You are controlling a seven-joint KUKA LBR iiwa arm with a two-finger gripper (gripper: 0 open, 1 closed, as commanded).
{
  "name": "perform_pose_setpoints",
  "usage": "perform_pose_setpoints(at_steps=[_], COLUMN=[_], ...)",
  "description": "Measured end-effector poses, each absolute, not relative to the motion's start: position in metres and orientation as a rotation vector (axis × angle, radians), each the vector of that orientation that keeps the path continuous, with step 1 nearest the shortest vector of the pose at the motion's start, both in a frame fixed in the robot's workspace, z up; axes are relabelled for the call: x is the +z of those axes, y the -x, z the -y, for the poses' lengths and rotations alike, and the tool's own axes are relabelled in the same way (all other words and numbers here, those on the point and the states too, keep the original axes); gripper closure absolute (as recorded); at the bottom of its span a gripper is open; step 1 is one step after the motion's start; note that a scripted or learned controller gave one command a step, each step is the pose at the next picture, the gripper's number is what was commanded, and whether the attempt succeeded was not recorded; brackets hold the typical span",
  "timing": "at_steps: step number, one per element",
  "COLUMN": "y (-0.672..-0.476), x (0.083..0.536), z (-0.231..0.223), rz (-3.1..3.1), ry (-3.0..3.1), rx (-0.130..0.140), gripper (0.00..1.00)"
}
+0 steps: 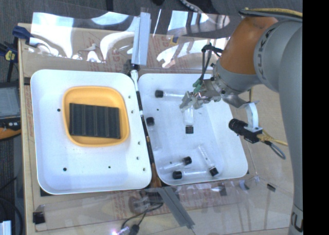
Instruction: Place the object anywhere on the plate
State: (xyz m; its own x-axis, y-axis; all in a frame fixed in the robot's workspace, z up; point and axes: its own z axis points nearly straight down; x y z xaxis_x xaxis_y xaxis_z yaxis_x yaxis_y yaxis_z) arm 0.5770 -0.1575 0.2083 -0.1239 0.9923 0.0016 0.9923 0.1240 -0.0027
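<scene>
Table (267, 141) carries two white bins side by side. Left bin (46, 146), well to the left of the jaws, holds the yellow plate (92, 97) with its dark ribbed insert. Right bin (226, 141) lies under the jaws (189, 101), which grip the top of a clear vial (188, 118) whose black cap points down. Other vials (185, 163) lie below them, another (167, 94) just to their left.

One fixed camera watches me from above the desk (272, 177), looking down at a slant. It sits far enough back to take in both white bins, the left bin (41, 141) and the right bin (226, 141), side by side, with floor beyond the far edge. My arm (267, 38) enters from its right.
</scene>
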Motion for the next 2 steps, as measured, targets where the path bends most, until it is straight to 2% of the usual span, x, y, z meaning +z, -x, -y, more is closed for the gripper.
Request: perform_pose_setpoints(at_steps=[1, 2], y=[-0.520, -0.476], x=[0.172, 0.191], z=[0.129, 0.053], rz=[2.612, 2.766], ry=[1.734, 1.479], rx=[0.003, 0.002], gripper=[1.00, 1.00])
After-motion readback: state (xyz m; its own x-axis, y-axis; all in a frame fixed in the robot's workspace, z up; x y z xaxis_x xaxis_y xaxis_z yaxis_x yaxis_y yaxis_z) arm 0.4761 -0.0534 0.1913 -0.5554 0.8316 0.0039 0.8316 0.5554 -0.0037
